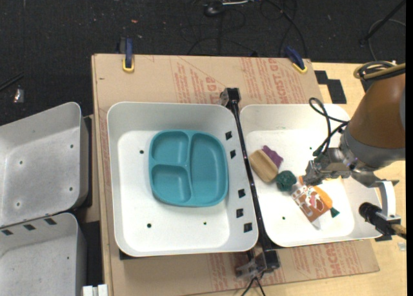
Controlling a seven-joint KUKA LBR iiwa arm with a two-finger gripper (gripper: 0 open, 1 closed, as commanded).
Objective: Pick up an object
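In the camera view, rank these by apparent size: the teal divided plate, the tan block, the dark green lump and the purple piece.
Largest to smallest:
1. teal divided plate, by far
2. tan block
3. dark green lump and purple piece: too alike to rank, and the tan block hides part of the purple piece.

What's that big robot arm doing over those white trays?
The robot arm's gripper is down in the right bin, right by a small pile of things: a tan block, a purple piece, a dark green lump and an orange packet. It is trying to pick one up. The left bin holds a teal divided plate.
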